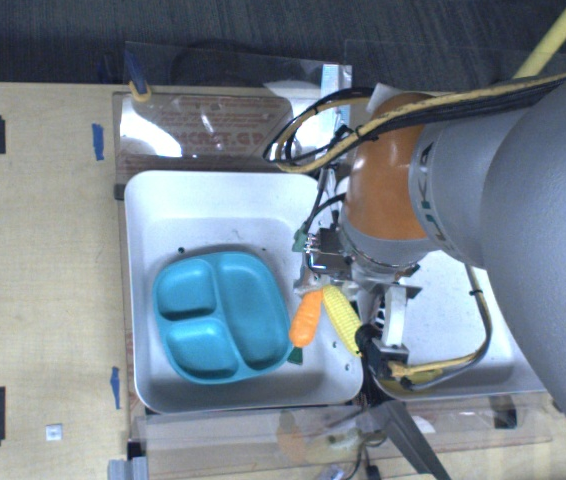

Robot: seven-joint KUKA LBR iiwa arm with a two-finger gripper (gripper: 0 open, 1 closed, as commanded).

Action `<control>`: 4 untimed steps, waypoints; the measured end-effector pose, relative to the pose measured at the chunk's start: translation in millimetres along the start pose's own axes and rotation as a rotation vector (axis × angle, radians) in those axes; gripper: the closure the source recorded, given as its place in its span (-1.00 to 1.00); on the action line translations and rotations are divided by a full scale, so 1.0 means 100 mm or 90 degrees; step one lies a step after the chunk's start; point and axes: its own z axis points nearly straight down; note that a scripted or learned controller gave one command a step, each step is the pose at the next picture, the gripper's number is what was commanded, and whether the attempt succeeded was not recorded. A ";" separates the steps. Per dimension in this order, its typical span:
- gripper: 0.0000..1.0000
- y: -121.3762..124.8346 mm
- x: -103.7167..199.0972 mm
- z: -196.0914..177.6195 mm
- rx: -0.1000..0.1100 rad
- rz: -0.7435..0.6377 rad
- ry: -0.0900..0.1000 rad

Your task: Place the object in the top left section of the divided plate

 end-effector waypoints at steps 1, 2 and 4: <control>1.00 -0.25 0.47 1.06 -0.015 -0.026 0.006; 1.00 -0.25 0.63 1.09 -0.015 -0.169 -0.009; 1.00 0.11 0.18 1.07 -0.015 -0.289 0.002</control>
